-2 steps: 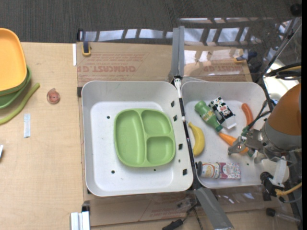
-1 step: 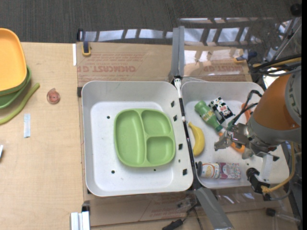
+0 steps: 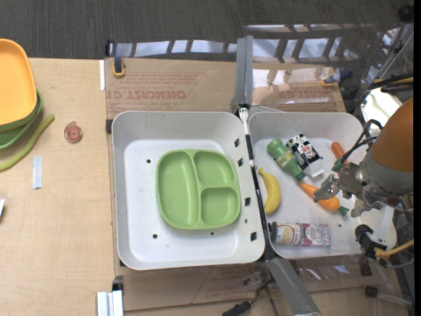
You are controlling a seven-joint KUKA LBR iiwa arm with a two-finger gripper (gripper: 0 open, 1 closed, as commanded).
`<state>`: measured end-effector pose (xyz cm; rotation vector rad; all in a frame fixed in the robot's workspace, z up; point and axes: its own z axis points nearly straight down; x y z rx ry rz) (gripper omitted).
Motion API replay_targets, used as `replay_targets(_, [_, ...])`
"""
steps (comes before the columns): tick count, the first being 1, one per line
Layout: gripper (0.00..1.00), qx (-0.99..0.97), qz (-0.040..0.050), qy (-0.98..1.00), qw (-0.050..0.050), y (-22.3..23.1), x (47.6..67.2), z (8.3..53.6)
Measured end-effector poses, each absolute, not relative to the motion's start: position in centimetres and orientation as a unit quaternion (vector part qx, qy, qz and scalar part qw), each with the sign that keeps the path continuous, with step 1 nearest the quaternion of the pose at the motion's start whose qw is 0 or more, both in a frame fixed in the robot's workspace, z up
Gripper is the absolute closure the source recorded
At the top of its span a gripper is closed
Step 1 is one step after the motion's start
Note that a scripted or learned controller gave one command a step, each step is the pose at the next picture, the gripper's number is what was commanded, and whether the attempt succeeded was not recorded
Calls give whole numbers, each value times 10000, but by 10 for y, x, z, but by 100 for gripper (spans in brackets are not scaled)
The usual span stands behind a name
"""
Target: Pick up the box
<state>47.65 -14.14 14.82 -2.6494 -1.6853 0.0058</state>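
Note:
A long pink and white box (image 3: 302,234) lies flat along the front wall of the right bin (image 3: 289,118). A smaller black and white patterned box (image 3: 305,152) lies near the back of that bin, beside a green bottle (image 3: 286,157). My gripper (image 3: 337,197) reaches in from the right and hangs over the right end of an orange carrot (image 3: 310,190). It is open, with nothing gripped between its fingers. It is a short way behind and to the right of the pink box, and apart from it.
A banana (image 3: 270,191) lies along the right bin's left wall. A small orange piece (image 3: 337,150) sits near the back right. The left bin (image 3: 131,196) holds a green divided plate (image 3: 198,188). Yellow and green dishes (image 3: 13,84) sit on the bench at far left.

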Motion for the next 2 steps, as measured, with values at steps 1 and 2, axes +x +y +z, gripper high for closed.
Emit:
replay_targets(1, [0, -8455, 21, -5340, 17, -108, 476, 90])
replay_targets(2, [0, -7396, 16, -6731, 18, -108, 476, 90])
